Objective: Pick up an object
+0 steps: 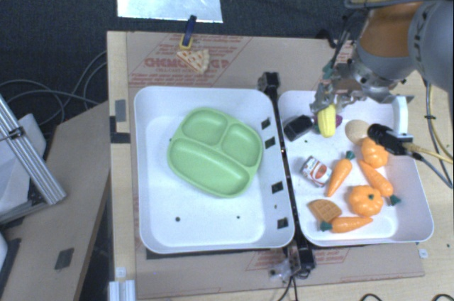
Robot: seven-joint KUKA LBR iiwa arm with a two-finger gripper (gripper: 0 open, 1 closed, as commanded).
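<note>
My gripper [325,108] hangs over the back left part of the right bin [415,221]. It is shut on a small yellow corn-like piece [326,122], which stands upright between the fingertips just above the bin floor. Right beside it, to the left, a black block [298,127] lies in the bin. A pale beige egg-shaped piece [356,129] lies to its right.
The right bin also holds a red-and-white can [316,170], carrots [339,177] [377,177] [350,223], an orange pumpkin [365,200], an orange fruit [372,151] and a brown waffle [325,209]. A green divided plate [213,150] lies in the left bin [152,221].
</note>
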